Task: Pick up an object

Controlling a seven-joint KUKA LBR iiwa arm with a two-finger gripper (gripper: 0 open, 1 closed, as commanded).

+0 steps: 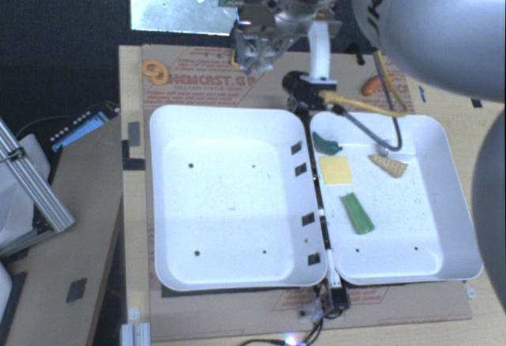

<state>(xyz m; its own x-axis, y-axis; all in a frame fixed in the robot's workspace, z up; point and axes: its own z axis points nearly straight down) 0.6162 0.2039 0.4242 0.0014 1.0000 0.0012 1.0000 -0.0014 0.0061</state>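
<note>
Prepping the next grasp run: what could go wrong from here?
1. The claw sits above the bench behind the bins, far from the items, so a descent here would likely grab nothing.
2. The yellow square looks flat and may slip.
3. The teal piece lies by the right bin's inner wall, risking a collision.

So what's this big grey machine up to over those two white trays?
It is a robot arm meant to pick something up. Its gripper hangs above the bench behind the trays, with nothing visibly in it. The right bin holds a yellow square, a green block, a teal piece and a tan wedge.
</note>
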